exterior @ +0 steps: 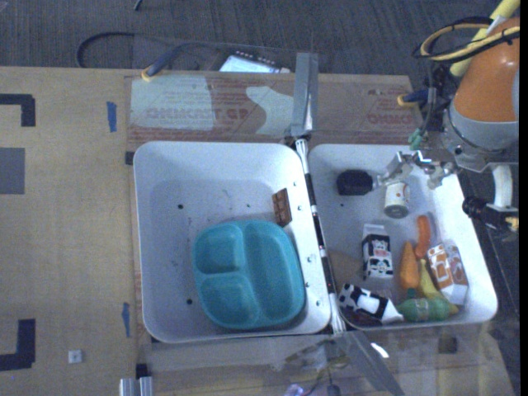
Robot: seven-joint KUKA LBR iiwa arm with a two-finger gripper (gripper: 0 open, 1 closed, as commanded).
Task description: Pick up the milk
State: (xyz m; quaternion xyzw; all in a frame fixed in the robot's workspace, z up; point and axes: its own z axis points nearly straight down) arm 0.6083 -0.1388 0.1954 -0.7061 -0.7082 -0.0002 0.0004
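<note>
The cow-print milk carton [377, 256] — boxy, black-and-white, its lettering too small to read — stands at six o'clock from the gripper [415, 165], whose fingers are spread.

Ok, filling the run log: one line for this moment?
gripper: over right bin, top | milk: in bin, ungrasped | tray: left bin

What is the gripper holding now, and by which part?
Nothing. The gripper hangs above the right bin, with no object between its fingers.

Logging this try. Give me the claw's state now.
Claw: cannot be told; it hangs over the right bin, with nothing seen between its tips.
</note>
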